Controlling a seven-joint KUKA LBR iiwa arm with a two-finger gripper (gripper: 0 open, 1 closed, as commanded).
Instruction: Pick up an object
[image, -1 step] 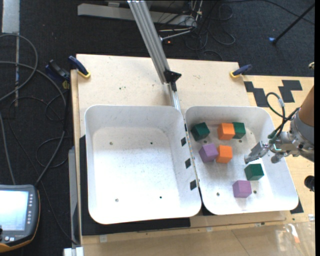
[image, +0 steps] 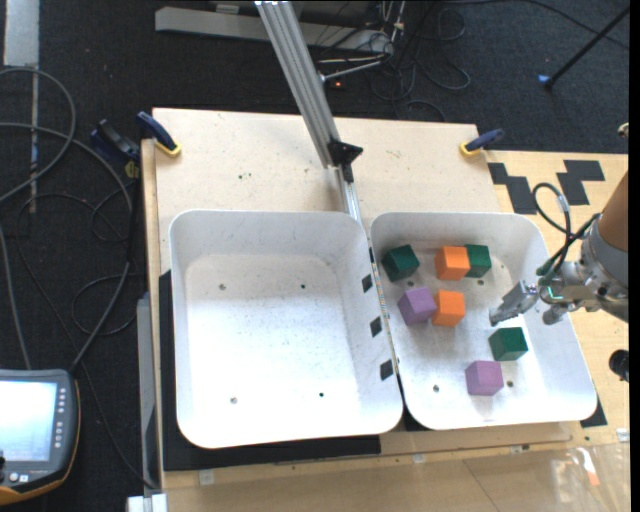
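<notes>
The right bin (image: 560, 385) holds several small blocks. Two green blocks (image: 401, 262) (image: 478, 259) and an orange block (image: 452, 262) lie near its back. A purple block (image: 417, 303) and a second orange block (image: 449, 307) touch each other in the middle. A third green block (image: 508, 343) and another purple block (image: 484, 377) lie toward the front right. My gripper (image: 508, 306) reaches in from the right, hanging just above and behind that third green block. I see nothing held in it.
The left bin (image: 200, 300) sits beside the right one, the two sharing a middle wall. A slanted metal pole (image: 305, 90) rises from behind the bins. Cables trail from the arm (image: 600, 270) at the right edge.
</notes>
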